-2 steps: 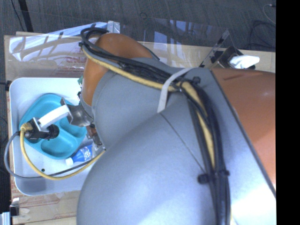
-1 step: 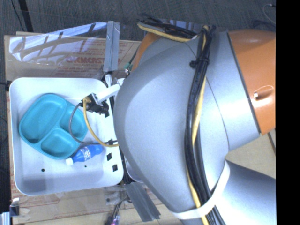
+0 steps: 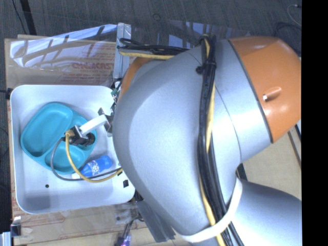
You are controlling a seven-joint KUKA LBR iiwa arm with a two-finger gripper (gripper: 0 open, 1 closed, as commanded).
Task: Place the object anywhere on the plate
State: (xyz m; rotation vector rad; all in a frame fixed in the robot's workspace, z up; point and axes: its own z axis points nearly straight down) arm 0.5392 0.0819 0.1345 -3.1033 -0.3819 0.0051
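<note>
Jaws: you cannot tell whether they are apart or together, because the grey arm [image 3: 169,137] covers them. The small blue object [image 3: 98,166] lies on the white bin [image 3: 31,199] floor, just beside the teal plate [image 3: 43,129]. The placing looks not yet done.

My grey arm [image 3: 169,137] spreads above the white bin [image 3: 31,199]. A teal plate [image 3: 43,129] lies in it; a blue object [image 3: 97,166] lies just beside the plate, toward my arm.
</note>
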